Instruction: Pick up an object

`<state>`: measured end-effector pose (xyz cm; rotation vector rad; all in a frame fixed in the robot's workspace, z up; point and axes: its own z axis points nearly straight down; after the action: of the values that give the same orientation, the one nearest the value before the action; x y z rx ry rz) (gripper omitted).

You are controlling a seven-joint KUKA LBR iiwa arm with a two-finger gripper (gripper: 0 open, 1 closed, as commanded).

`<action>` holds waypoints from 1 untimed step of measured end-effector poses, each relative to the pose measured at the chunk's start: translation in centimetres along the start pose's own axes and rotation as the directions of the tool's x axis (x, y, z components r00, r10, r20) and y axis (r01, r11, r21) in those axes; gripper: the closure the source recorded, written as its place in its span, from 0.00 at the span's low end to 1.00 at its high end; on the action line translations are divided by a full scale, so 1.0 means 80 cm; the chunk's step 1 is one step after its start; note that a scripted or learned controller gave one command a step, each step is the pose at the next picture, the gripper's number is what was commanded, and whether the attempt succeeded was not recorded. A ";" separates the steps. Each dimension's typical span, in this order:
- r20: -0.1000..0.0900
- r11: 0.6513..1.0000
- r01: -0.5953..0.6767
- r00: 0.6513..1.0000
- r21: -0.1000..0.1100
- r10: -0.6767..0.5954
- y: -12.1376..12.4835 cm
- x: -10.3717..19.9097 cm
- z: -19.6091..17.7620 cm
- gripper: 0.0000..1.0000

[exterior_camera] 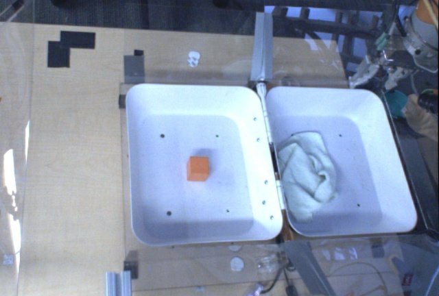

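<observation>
Centrally, orange cube in L bin, clear of walls.

Orange cube in a white bin; crumpled cloth looks pale, perhaps greenish-white.

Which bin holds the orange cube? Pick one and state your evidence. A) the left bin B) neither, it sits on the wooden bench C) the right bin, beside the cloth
A: the orange cube lies near the middle of the left bin, while the white cloth is in the right bin.
</observation>
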<state>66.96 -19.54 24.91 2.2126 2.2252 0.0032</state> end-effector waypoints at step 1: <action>0.000 0.995 0.104 0.995 0.000 -0.104 -0.017 0.007 0.174 0.00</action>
<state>65.68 -19.00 10.97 2.0934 2.3372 0.0034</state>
